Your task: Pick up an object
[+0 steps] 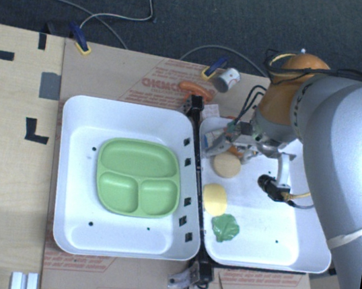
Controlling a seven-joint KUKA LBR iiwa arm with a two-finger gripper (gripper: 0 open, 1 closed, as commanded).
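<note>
The desk carries a cardboard sheet; two white bins sit side by side on it, under the gripper.

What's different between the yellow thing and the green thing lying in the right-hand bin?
The yellow piece is round, smooth and pale; the green piece is darker, with an uneven, crumpled outline. The yellow piece lies closer to the gripper, while the green piece sits nearer the bin's front edge. Both are small, lie loose on the floor of the right bin close to its left wall, and almost touch.
</note>
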